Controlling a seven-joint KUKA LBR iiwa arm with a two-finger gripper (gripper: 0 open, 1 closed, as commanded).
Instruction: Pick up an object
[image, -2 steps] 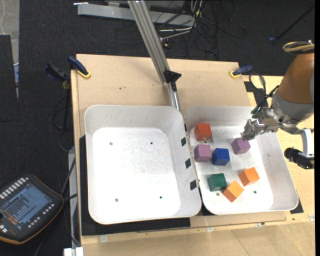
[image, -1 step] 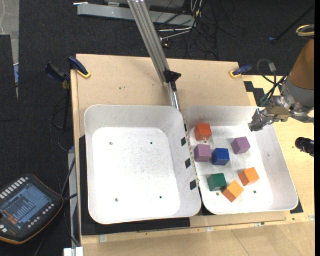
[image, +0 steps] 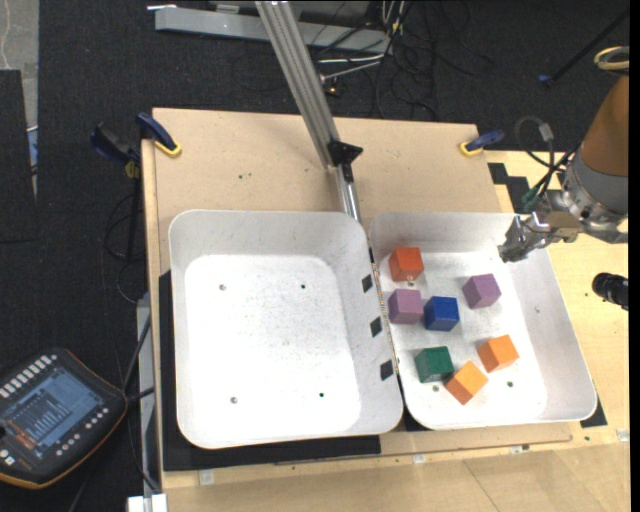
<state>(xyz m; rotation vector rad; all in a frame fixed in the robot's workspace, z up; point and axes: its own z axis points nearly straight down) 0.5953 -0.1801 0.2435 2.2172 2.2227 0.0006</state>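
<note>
Dark floor with loose cables surrounds the pale wooden surface (image: 260, 160), which bears two shallow white bins side by side. Reaching in from the right, the grey arm with its orange band (image: 610, 140) carries the tool (image: 517, 245) over the upper right corner of the right bin (image: 560, 395); whether it is released or clenched cannot be told at this size, and nothing is seen in its grip.

All the blocks lie below and to the left of the tool, inside the right bin. Nearest is a purple cube (image: 482, 290), just down and left of the tool tip. Farther left sits an orange-red cube (image: 406, 264), with a second purple cube (image: 405, 305) beneath it and a blue cube (image: 441, 313) touching or just beside that one. Lower down lie a green cube (image: 434, 363), an orange cube (image: 497, 352) and another orange cube (image: 466, 382), tilted, just beside the green one.

Well to the left of the tool is the left bin (image: 200, 240). A handheld control pendant (image: 50, 415) rests on the floor at the far lower left
</note>
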